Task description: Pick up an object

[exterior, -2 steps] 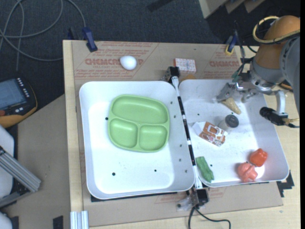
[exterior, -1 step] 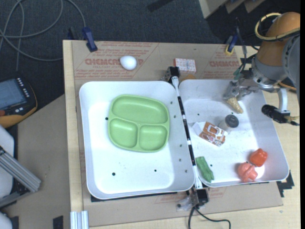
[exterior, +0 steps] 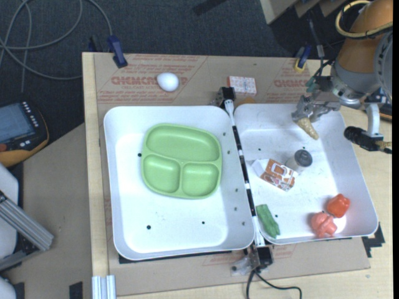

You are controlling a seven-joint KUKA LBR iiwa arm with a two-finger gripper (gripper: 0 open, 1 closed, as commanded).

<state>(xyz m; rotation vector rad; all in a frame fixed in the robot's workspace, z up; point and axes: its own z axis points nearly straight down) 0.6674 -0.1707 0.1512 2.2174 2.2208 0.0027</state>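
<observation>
At upper right of the frame, the metal tool (exterior: 310,116) grips a tan, cone-shaped object (exterior: 307,127) between its fingers above the right bin (exterior: 355,167), where a crinkled orange-white packet (exterior: 277,174), dark round knob (exterior: 303,158) and lumpy red toy (exterior: 329,215) lie.

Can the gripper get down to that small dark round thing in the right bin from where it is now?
Probably yes. The small dark round thing sits alone on open bin floor, apart from the orange-and-white packet, and the gripper hovers just beyond it with nothing between them.
</observation>
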